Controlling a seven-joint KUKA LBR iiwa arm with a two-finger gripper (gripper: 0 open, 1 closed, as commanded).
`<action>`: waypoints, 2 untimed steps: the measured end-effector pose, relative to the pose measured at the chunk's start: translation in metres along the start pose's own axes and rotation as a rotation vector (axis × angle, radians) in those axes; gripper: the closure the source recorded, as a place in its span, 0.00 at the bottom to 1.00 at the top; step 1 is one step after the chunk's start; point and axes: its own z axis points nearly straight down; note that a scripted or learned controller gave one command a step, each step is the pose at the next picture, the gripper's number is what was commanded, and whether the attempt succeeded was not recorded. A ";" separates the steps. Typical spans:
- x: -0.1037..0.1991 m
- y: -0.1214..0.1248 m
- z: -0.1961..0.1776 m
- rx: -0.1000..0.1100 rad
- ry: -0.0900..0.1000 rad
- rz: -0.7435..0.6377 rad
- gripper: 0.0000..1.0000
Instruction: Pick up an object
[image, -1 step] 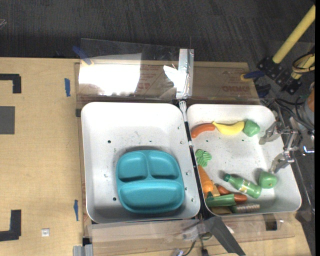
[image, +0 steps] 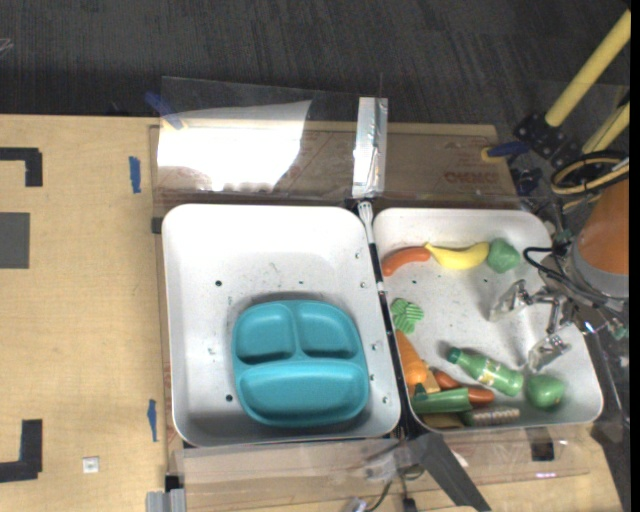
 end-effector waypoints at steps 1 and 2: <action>-0.066 -0.027 -0.017 0.005 -0.007 -0.107 0.00; -0.115 -0.047 -0.022 0.006 -0.008 -0.371 0.00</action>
